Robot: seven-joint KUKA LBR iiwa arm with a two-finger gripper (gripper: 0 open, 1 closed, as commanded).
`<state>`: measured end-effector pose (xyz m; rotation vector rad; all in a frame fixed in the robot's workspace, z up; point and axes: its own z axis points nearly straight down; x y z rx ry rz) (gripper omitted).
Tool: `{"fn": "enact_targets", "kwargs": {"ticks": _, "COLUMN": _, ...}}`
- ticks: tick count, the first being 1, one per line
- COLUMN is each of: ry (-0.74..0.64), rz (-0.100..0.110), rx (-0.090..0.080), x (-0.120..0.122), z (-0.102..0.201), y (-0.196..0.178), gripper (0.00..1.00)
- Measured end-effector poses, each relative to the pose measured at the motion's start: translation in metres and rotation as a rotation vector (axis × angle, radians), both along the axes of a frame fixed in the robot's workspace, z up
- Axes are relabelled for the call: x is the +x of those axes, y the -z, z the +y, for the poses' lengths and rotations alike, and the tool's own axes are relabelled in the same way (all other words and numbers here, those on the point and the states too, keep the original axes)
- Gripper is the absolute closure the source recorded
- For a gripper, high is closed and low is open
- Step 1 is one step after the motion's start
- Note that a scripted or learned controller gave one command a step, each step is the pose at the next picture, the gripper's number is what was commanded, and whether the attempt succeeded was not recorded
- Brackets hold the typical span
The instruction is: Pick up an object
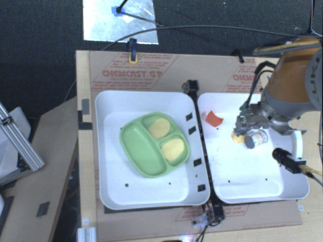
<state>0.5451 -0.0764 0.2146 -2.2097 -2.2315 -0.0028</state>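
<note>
Green plate (144,155) sits mid left bin (108,185); in the right bin (262,185), the gripper (246,128) hangs just beside a small bottle (256,139). I cannot tell how its jaws stand. This looks like the approach step; next it likely needs to centre over the bottle and close.

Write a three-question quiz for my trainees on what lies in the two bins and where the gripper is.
1. True or false: the green divided plate lies in the right bin.
2. Which bin is the gripper over? A) left bin B) right bin
3. Fill in: the plate holds ____ pale yellow pieces.
Key: 1 false, it lies in the left bin; 2 B; 3 two.
</note>
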Motion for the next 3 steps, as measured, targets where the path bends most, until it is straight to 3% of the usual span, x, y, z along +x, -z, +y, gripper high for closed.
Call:
{"fn": "enact_targets", "kwargs": {"ticks": 1, "ry": 0.000, "rz": -0.002, "rx": 0.000, "x": 0.002, "z": 0.044, "y": -0.004, "gripper": 1.00}}
{"fn": "enact_targets", "kwargs": {"ticks": 3, "ry": -0.001, "rz": 0.000, "rx": 0.000, "x": 0.000, "z": 0.162, "y": -0.015, "gripper": 1.00}}
